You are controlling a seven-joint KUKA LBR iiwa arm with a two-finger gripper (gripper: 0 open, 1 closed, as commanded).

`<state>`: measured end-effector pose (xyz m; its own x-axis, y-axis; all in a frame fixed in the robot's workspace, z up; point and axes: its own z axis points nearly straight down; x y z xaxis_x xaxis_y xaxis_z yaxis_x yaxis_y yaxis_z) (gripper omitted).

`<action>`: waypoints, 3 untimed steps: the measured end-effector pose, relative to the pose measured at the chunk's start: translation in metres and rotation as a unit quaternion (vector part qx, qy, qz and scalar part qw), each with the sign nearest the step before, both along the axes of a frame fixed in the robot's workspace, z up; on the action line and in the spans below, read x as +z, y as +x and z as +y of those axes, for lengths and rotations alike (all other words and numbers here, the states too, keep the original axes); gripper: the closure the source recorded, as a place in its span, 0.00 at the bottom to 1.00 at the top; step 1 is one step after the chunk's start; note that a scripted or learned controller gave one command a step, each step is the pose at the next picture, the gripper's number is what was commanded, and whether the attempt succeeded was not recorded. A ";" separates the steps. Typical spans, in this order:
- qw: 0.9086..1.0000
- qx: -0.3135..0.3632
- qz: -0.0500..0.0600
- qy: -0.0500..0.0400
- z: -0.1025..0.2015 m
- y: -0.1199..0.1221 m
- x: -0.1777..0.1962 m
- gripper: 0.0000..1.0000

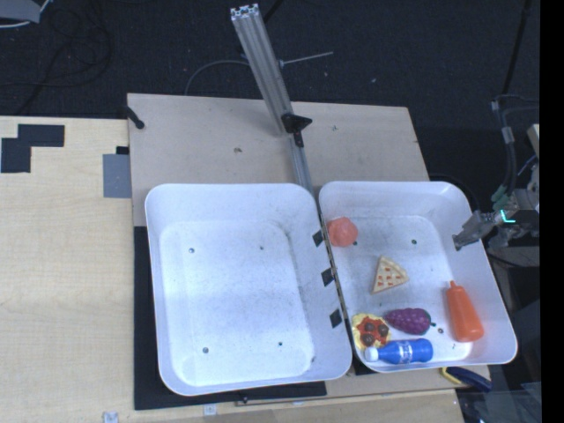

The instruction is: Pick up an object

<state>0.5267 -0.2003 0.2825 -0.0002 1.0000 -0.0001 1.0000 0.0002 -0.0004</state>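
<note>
While gripper (469,233) hangs at right bin (441,199) rim, grip unclear, orange bottle (463,312) near.

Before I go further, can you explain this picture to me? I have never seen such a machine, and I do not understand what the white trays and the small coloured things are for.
One camera looks down at a slant on a bench with two shallow white bins. A robot arm reaches in from the right; its gripper hangs at the right bin's right rim. I see nothing held in it.

The job is to pick up an object. In the right bin lie toy foods: a pink ball, a pizza slice, an orange bottle, purple grapes, a small round pizza and a blue bottle. The left bin lies beside it.
</note>
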 end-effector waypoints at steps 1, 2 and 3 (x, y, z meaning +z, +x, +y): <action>1.000 0.000 0.000 0.000 0.000 0.000 0.000 0.00; 1.000 0.000 0.002 0.001 0.008 0.006 -0.050 0.00; 1.000 0.000 0.002 0.001 0.018 0.007 -0.103 0.00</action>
